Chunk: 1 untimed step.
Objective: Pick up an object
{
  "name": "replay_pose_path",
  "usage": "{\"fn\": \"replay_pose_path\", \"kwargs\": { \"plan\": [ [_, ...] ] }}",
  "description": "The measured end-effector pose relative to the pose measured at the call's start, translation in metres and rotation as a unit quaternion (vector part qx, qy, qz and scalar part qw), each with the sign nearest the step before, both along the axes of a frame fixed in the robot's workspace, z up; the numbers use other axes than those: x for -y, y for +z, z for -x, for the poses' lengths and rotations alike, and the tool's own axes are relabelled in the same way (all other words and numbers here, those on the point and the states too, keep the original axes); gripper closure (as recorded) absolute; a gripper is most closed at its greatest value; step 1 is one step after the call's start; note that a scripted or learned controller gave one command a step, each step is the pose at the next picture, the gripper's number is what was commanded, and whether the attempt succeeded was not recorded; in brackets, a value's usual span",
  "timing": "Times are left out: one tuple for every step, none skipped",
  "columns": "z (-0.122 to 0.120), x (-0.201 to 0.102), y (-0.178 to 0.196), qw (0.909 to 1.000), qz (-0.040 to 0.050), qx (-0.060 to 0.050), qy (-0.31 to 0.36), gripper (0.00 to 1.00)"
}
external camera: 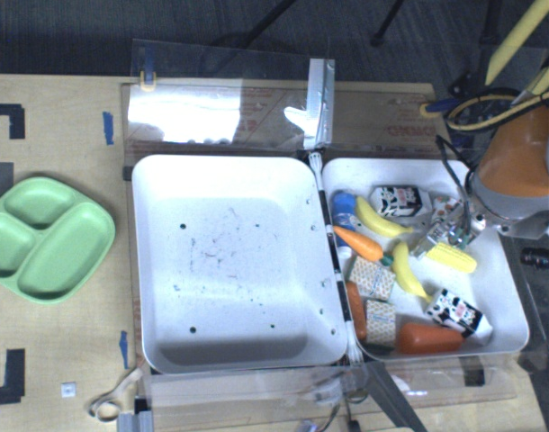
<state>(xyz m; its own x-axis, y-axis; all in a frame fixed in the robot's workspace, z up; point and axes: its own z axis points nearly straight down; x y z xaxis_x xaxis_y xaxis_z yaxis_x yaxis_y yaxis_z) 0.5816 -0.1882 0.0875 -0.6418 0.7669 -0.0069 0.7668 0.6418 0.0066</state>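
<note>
- hand (439,238) in right bin (513,286), grip state unclear
- bananas (382,220), corn (452,258), carrot (358,242) crowd it
- green tray (46,238) on surface (58,349), far left

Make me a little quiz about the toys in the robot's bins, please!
1. True or false: the green divided plate sits inside a bin.
2. Which bin holds the toy carrot: A left bin, B right bin?
3. Fill in: the end effector hovers beside the yellow ____.

Key: 1 false, it lies on the bench left of both bins. 2 B. 3 corn cob.
</note>
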Motion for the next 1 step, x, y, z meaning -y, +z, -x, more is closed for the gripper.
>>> {"fn": "replay_pose_path", "kwargs": {
  "plan": [
    [-0.0160,-0.0831,0.1317,1.0000,-0.0006,-0.002,0.006,1.00]
  ]
}}
